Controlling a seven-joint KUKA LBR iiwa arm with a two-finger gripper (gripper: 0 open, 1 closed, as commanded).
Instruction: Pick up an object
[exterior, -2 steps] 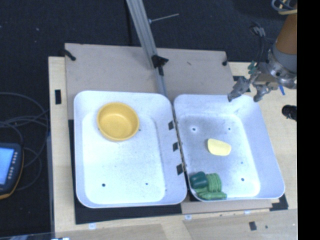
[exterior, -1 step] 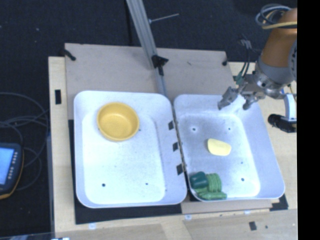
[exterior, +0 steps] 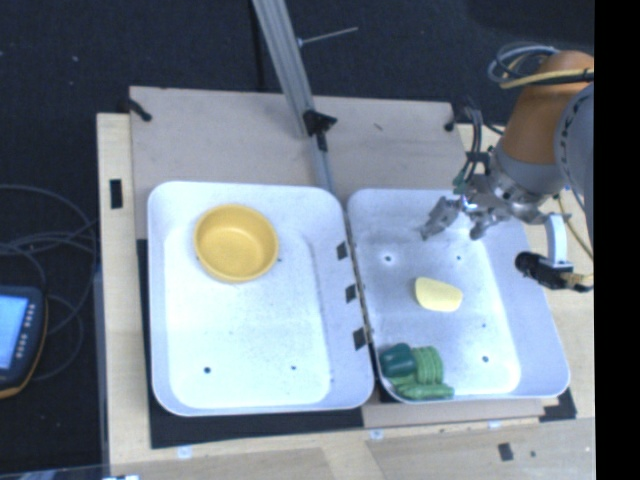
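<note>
Two white bins sit side by side on the counter (exterior: 230, 133). The left bin (exterior: 250, 368) holds a yellow bowl (exterior: 236, 242). The right bin (exterior: 500, 368) holds a pale yellow, rounded lump (exterior: 438, 294) mid-bin and a ribbed green object (exterior: 413, 370) at its near-left corner. The pincer (exterior: 458, 222) hangs above the far end, fingers apart, gripping nothing.

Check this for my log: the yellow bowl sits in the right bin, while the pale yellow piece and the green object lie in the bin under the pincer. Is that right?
Not quite. The camera view shows the yellow bowl in the left bin, not the right one. The rest holds: the pale yellow piece and the green object lie in the right bin, where the pincer hangs.
</note>
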